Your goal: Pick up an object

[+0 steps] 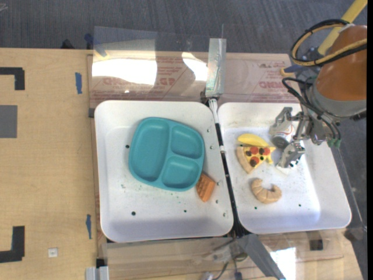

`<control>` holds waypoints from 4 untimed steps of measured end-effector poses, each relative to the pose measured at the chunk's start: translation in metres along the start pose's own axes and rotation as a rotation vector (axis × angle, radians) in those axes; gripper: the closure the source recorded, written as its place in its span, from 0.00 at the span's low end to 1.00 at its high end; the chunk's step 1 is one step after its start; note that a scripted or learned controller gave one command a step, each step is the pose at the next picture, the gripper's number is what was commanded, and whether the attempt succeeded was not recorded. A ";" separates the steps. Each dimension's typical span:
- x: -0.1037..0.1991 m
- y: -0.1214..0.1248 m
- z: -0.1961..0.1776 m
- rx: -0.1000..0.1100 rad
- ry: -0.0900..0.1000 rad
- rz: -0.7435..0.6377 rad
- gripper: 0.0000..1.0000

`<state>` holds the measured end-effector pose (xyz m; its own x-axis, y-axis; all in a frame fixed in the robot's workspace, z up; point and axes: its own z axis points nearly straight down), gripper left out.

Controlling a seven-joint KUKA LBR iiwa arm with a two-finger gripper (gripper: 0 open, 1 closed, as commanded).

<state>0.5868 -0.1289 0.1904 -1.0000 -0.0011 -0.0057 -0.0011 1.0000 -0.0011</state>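
From my seat at the remote station I see the pale wooden bench (46,156) running along the left, with black corner marks and strips of blue tape on it. Next comes the left shallow white bin (111,214). In it lies a teal plastic divided plate with three compartments (166,153), set slightly askew near the middle. Just off the plate's lower right corner sits a small orange ridged block of toy food (205,187), close to the bin's right wall. A few dark specks dot the bin floor around them.

Across the dark divider stands the right shallow white bin (326,212). In its upper left part I see a yellow toy banana (253,139), and directly below it, touching or nearly so, a toy pizza slice with red and dark toppings (253,156). Lower down, well apart from both, rests a tan toy croissant (266,192), curved with its ends pointing up.

To the right of the pizza slice hangs the silver two-finger gripper (289,158), tips down near the bin floor, just beside the slice's right edge. I see nothing between its fingers (293,153). They seem close together, but from this slanted angle I cannot tell whether they are open or closed. Above it rises the grey arm with its orange band (344,69), wrapped in black and yellow cables, coming in from the right.
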 end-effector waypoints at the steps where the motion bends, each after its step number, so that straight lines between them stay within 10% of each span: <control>1: 0.062 0.021 0.089 0.000 -0.013 0.139 0.00; 2: 0.103 0.026 0.101 -0.001 -0.010 0.243 0.00; 3: 0.079 -0.005 0.096 0.000 -0.001 0.321 0.00; 4: 0.074 0.033 0.101 -0.001 -0.007 0.743 0.00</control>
<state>0.5134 -0.0965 0.0891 -0.7368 0.6760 -0.0109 0.6760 0.7369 0.0067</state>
